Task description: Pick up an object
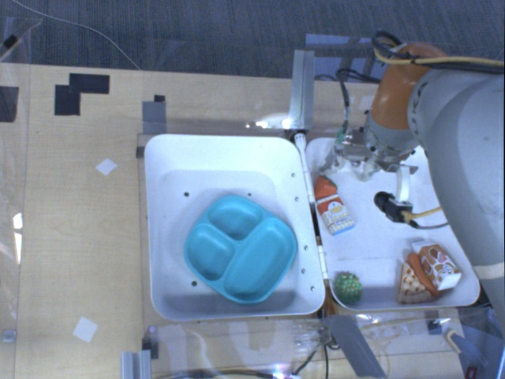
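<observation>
One blue plate (241, 248), one carton (334, 210)

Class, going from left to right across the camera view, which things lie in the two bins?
Blue divided plate → small carton → pizza slice
</observation>
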Controlling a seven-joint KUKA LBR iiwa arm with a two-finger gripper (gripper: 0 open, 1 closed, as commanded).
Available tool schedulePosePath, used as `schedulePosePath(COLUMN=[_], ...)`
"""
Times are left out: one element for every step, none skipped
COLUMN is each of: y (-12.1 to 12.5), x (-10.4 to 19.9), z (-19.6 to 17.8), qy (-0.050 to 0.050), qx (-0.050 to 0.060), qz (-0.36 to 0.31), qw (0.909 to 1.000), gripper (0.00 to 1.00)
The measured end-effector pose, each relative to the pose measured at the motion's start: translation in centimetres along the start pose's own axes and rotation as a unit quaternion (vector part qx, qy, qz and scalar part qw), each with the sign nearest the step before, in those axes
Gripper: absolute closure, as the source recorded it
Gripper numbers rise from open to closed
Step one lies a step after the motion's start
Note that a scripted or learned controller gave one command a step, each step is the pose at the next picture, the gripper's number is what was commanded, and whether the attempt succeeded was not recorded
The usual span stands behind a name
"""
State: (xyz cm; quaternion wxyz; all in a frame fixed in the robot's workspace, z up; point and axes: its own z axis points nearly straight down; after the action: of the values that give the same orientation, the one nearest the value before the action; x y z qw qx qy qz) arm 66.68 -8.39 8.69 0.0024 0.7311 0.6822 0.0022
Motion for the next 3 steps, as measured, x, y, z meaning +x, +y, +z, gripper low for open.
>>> schedulePosePath(y=[0.6, -4.7, -10.6], x=[-2.4, -1.1, 3.4], z=[-2.1, -0.1, -10.0], qy=[0.0, 0.0, 0.0], qx=[0.0, -0.001, 0.0], qz=[-0.103, -0.192, -0.254], qw=[0.9947, 0.9813, 0.9673], gripper=[0.0, 0.0, 0.0])
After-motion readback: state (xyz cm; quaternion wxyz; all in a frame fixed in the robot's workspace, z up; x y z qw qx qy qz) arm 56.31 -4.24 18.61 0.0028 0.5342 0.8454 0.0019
